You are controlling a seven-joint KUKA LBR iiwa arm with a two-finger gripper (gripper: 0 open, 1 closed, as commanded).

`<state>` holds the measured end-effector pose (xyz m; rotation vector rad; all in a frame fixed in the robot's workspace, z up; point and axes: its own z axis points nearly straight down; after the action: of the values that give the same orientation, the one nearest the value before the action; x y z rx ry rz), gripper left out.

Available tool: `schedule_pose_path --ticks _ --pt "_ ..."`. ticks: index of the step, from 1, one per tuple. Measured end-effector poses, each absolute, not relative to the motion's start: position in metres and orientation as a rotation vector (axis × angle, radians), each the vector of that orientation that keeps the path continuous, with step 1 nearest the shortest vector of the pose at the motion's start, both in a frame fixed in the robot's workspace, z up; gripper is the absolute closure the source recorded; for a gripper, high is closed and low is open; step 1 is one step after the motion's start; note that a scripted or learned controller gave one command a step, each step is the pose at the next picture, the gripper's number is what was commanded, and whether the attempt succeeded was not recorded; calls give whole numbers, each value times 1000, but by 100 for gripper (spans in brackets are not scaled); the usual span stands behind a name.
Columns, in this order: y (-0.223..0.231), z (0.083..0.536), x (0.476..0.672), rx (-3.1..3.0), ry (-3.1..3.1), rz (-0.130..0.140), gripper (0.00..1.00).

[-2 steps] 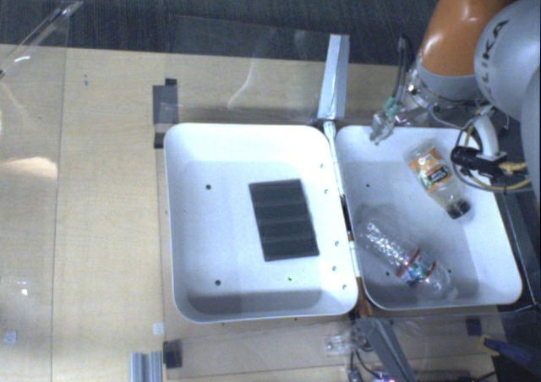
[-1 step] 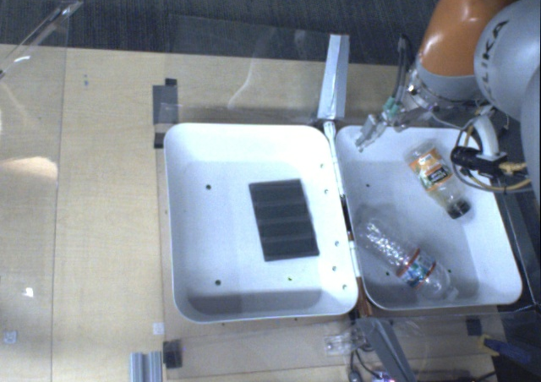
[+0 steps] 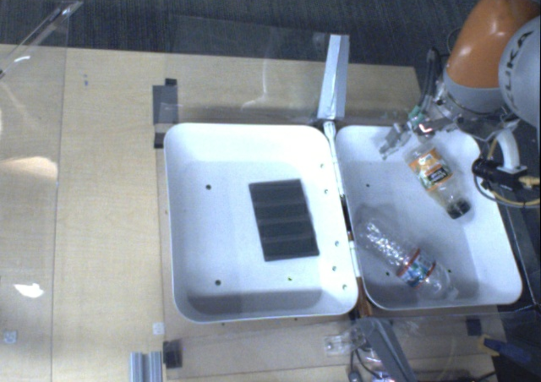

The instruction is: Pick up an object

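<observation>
Camera view, nearest edge first, taking the right bin (image 3: 500,283) as my landmark: at its near end lies a crumpled clear plastic bottle (image 3: 404,259) with a red and blue bit at its cap end, flat on the bin floor and touched by nothing. Further back in the same bin a second clear bottle with an orange label (image 3: 433,173) lies at a slant, its dark cap pointing toward the bin's right wall. Just left of the right bin sits the left bin (image 3: 190,203), with a black ribbed block (image 3: 283,219) lying flat near its middle.

At the far end of the right bin, my fingers (image 3: 406,131) hang over the back corner, just beyond the labelled bottle's base. I cannot tell how far open they are; the metal parts blur together there, and I see nothing between them.

By my reading, the pick is not yet done: every object rests on a bin floor. What remains is closing on one, most likely the labelled bottle, and lifting it clear.
</observation>
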<state>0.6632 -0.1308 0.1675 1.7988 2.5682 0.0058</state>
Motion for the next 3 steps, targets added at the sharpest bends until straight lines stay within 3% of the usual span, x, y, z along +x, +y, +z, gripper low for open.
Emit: schedule_pose_path --ticks 1,2,3 --pt "-190 261 661 2017 2397 7 0" --pt "-204 111 668 1909 2489 4 0" --pt "-205 97 667 1801 2565 3 0"
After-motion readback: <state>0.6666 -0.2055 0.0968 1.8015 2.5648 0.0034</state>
